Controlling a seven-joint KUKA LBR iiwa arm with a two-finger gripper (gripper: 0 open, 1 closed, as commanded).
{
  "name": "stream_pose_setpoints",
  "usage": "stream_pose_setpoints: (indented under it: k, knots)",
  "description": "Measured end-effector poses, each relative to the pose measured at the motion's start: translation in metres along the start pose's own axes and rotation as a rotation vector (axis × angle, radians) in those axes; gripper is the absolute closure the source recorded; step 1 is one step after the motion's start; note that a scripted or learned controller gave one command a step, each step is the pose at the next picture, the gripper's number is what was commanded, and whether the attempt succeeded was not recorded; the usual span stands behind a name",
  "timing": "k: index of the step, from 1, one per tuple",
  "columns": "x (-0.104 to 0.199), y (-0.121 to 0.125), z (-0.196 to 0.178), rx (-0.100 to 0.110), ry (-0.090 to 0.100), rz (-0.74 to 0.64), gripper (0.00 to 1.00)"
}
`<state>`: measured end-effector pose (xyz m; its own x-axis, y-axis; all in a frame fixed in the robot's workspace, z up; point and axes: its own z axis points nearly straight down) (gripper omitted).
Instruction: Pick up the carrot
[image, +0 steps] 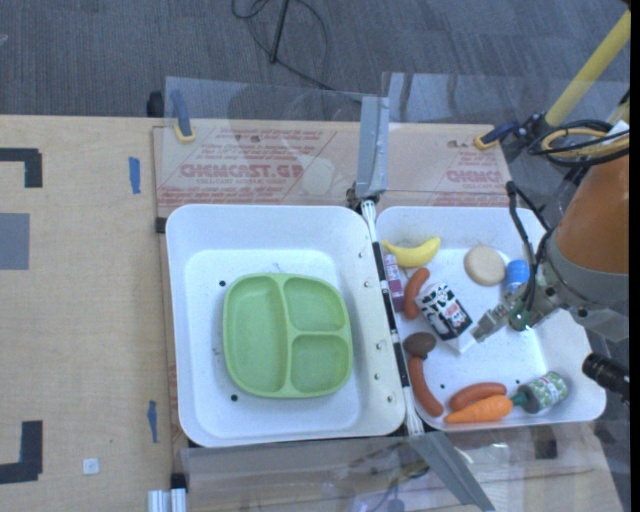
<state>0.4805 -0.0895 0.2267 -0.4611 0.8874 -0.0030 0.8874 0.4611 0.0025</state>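
The carrot (480, 410) is orange with a green tip and lies flat along the front edge of the right bin (590, 400). A red-orange sausage (477, 393) lies right behind it, and a green can (545, 390) is at its right end. My gripper (495, 323) hangs over the middle of the right bin, beside a cow-patterned carton (443, 310). It is farther back than the carrot and apart from it. The grey arm with the orange band (600, 225) comes in from the right.
The right bin also holds a banana (412, 250), a round beige bun (485, 265), a blue-capped bottle (516, 275), a pink bottle (395, 283), two more sausages (414, 290) (423, 385) and a brown piece (419, 344). A green divided plate (288, 335) sits in the left bin (190, 260).
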Motion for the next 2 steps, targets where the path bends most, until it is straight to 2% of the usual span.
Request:
stream_pose_setpoints:
  k: [1,2]
  knots:
    - [0.000,0.000,0.000,0.000,0.000,0.000,0.00]
    - [-0.023,0.021,0.128,0.002,0.002,0.127,0.00]
